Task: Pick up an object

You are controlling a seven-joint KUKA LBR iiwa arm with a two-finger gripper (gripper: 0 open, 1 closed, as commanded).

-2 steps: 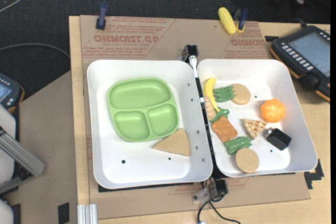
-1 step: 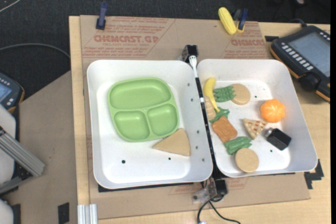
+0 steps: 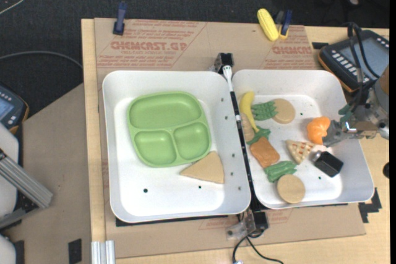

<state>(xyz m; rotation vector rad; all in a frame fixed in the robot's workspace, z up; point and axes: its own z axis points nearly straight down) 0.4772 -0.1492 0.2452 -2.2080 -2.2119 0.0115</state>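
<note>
The left bin [image 3: 111, 133] fills the middle left of the frame and holds a green tray [image 3: 167, 130] with a tan wedge [image 3: 205, 169] just below its lower right corner. The right bin [image 3: 349, 185] is crowded. A banana [image 3: 247, 108] lies along its left wall, a brown slab [image 3: 264, 151] sits near the centre, and there are two round cookies [image 3: 285, 111] [image 3: 291, 188], a pizza slice [image 3: 300, 149] and an orange [image 3: 317, 129] at the middle right. The gripper [image 3: 339, 132] sits low at the bin's right side, just beside the orange, which looks like the likeliest pick. Whether it is wide or narrow cannot be told at this slant. The orange is round, so a push from the side could roll it left into the pizza slice rather than seat it. A close made too high could squeeze it out. The pizza slice is near enough below that it may be nudged or caught along with it.
</note>
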